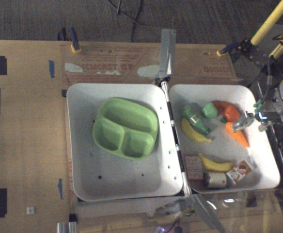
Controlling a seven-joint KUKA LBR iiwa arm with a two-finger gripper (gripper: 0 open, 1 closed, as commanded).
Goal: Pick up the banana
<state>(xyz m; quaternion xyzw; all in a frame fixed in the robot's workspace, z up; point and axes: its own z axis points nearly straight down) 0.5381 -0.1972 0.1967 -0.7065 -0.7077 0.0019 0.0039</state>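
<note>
Gripper (242,124) hovers over carrot (238,135), tips blurred.

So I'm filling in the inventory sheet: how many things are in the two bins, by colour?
Green: 3, the divided tray, bottle and small piece
Yellow: 2, banana and banana
Orange or red: 2, carrot and piece
Printed packages and can: 3
Total: 10

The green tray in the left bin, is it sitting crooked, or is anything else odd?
Yes: the green tray sits turned at an angle to the left bin's walls. Also, there are two bananas in the right bin.
</note>
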